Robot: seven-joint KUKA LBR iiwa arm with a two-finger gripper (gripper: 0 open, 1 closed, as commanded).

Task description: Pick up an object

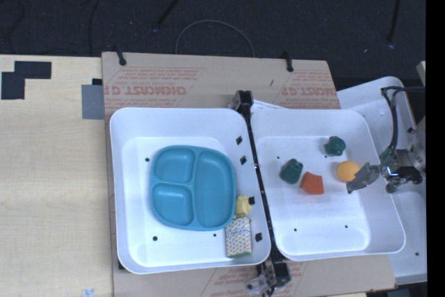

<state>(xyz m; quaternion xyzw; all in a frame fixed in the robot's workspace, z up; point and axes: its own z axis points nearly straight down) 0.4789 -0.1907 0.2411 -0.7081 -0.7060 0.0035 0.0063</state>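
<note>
- The gripper (361, 179) sits at the right side of the right bin (327, 233), low over the floor, just beside the yellow ball (347, 170). Whether the jaws are spread or pressed together cannot be told; nothing is seen between them.
- Nearest candidate: the yellow ball, lying on the bin floor right of centre. Judged best approach: centre the jaws over the ball, descend fully, then close, since a round object may roll away from a glancing contact.
- Close neighbours: an orange block (312, 183) lies just left of the ball; a dark green piece (291, 171) lies beside the block; a second green piece (335, 145) lies further back. The block could be nudged during closing.
- The bin's right wall stands near the gripper and limits sideways travel.
- The left bin (132, 233) holds a blue divided plate (191, 186), a small yellow item (243, 205) and a patterned packet (238, 238) at the plate's edge; none obstructs.
</note>
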